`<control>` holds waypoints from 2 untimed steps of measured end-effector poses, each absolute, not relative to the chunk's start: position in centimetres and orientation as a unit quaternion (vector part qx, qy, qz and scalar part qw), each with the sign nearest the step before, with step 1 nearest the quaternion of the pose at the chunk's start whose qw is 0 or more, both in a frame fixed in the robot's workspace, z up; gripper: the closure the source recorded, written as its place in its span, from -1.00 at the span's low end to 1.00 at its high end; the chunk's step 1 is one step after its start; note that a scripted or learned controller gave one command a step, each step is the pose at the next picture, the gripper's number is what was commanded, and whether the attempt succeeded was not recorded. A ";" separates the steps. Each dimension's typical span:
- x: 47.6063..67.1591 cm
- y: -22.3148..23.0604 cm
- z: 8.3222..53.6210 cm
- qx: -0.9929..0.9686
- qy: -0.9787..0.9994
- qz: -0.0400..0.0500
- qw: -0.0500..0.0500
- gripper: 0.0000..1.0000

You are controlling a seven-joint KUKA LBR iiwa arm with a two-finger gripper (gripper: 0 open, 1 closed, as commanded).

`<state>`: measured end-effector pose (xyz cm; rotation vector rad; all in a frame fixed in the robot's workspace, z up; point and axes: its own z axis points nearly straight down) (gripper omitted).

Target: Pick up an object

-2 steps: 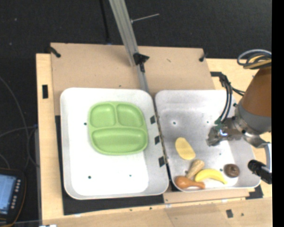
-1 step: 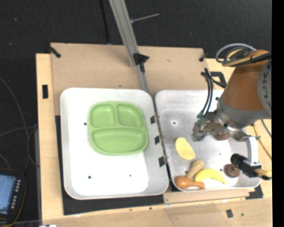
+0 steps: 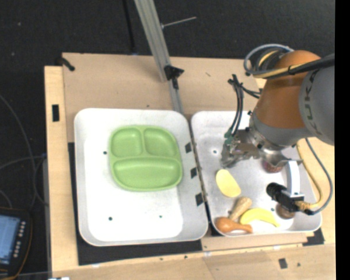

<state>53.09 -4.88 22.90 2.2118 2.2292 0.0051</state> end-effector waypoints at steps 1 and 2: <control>54.0 0.7 24.3 0.704 0.710 0.002 0.000 1.00; 55.2 5.7 23.3 0.705 0.710 0.000 0.000 1.00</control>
